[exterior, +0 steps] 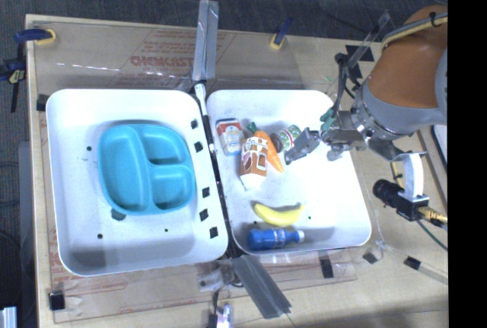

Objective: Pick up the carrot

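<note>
The carrot [272,154] is a short orange piece lying in the right bin [335,205], near its middle top. It rests against an orange and white carton [252,160] on its left. A small green can [288,138] sits just to its upper right. My gripper [306,144] hangs over the right bin, just right of the can and the carrot, at the end of the grey arm with the orange band [407,68]. Nothing shows as held by it.
A small red and white packet [228,135] lies left of the carton. A banana [278,211] and a blue bottle [275,237] lie near the right bin's front wall. The left bin [68,227] holds a blue divided tray [147,167].
</note>
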Tool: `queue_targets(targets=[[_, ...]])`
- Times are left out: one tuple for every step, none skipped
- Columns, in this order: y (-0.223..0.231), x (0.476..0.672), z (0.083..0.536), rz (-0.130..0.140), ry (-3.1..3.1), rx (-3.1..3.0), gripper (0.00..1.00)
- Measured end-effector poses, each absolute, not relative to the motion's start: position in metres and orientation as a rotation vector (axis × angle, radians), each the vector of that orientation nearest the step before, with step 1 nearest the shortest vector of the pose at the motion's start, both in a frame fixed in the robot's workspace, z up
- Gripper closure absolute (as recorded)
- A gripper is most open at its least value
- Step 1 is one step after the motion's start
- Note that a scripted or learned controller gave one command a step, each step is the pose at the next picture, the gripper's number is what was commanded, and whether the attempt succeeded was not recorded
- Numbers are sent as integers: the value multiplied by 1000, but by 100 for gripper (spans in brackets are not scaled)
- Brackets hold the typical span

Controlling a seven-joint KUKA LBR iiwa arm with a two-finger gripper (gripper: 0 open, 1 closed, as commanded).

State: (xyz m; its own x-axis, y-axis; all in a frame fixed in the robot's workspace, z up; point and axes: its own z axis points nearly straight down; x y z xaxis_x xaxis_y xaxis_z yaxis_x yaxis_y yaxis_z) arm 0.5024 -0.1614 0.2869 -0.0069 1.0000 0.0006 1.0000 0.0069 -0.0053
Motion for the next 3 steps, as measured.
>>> queue_targets(targets=[[-165,572,225,3,-2378,-2051,0],[-180,589,92,2,-2251,-2191,0],[-181,591,107,0,-2255,-2192,100]])
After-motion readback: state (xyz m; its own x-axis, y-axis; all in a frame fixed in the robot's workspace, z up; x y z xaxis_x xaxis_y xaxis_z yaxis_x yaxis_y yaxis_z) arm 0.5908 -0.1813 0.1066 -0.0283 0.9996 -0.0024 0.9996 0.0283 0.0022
